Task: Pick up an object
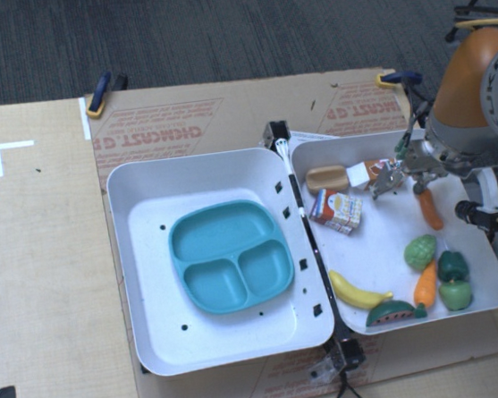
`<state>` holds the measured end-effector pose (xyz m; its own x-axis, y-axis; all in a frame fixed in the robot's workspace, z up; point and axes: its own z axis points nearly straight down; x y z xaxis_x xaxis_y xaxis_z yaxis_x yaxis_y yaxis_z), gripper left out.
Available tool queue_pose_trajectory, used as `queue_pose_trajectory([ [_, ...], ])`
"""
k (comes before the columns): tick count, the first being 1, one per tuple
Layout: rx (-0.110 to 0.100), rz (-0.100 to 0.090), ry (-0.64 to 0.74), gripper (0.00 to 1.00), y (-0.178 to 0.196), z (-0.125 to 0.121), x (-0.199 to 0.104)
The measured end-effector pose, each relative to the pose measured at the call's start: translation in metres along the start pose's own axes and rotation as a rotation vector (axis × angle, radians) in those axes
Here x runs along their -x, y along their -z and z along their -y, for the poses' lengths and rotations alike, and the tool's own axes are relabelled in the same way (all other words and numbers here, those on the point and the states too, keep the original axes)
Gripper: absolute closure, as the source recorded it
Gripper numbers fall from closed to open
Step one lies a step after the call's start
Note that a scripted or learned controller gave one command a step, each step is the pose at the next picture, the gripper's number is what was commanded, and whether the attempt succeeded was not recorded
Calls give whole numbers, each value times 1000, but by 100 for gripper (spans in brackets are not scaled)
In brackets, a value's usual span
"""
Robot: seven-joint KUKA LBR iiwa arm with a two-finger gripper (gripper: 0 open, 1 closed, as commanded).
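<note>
My gripper (392, 176) is over the back part of the right bin (377, 250), at the end of the grey arm with the orange band (468, 76). It sits just right of a brown bun (327, 178) and a small orange and white item (373, 169). A red and white carton (336, 211) lies in front of the bun. An orange-red sausage (428, 209) lies just below the gripper's right side. Nothing can be seen held.
The right bin's front holds a banana (357, 290), a watermelon slice (395, 313), a carrot (425, 284), a green leafy piece (420, 252), a dark green pepper (452, 265) and a green apple (456, 295). A teal divided plate (231, 255) lies in the left bin (138, 252).
</note>
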<state>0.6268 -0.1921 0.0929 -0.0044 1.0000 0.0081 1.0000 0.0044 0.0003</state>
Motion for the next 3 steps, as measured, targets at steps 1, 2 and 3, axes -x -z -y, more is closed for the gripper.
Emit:
queue_pose_trajectory([
  [1,3,-10,3,0,2,50,19],
  [2,4,-3,0,0,2,86,10],
  [3,3,0,0,0,1,108,25],
])
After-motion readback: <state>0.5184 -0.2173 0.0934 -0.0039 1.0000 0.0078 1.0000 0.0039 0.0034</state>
